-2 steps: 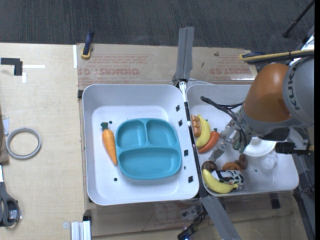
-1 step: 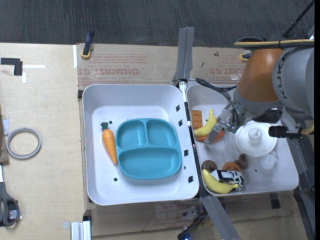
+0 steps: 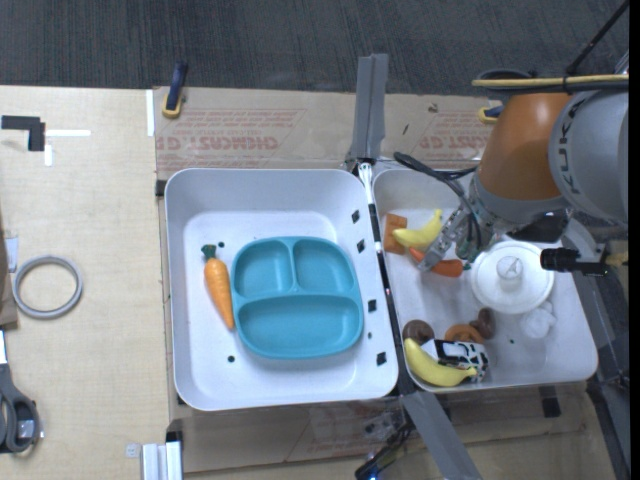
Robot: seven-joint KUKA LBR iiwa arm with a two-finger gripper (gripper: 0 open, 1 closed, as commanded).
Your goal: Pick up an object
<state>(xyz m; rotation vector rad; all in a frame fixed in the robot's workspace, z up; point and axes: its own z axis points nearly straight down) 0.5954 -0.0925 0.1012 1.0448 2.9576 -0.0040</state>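
**Ana:** Camera view is putting the gripper (image 3: 443, 251) low in the right bin (image 3: 570, 363), near its back left part, with the grey arm (image 3: 560, 158) coming in from the right above it.

**Ben:** Is it holding anything?

**Ana:** I cannot tell; the tip is blurring into the clutter, so its state is not readable. It is sitting just beside a small yellow banana (image 3: 420, 232), which is lying against an orange block (image 3: 396, 234). A reddish piece (image 3: 448, 266) is peeking out just under the tip.

**Ben:** So the banana is looking like the likely target?

**Ana:** That is my guess. It is looking like smooth moulded plastic: light, stiff and a bit slippery, curved with tapering ends. I would be taking it across the thick middle, fingers square to the curve, since the ends would be sliding out.

**Ben:** What else is lying around?

**Ana:** A white round lidded pot (image 3: 511, 278), glossy and hard, is standing just right of the tip. Toward the front, a larger banana (image 3: 432, 364) is resting beside a black-and-white toy (image 3: 462, 354) and some brown rounded pieces (image 3: 418, 331).

**Ben:** And the left bin (image 3: 185, 298)?

**Ana:** It is carrying a teal divided plate (image 3: 298, 298), and a matt-looking carrot (image 3: 218, 286) is lying just left of it.
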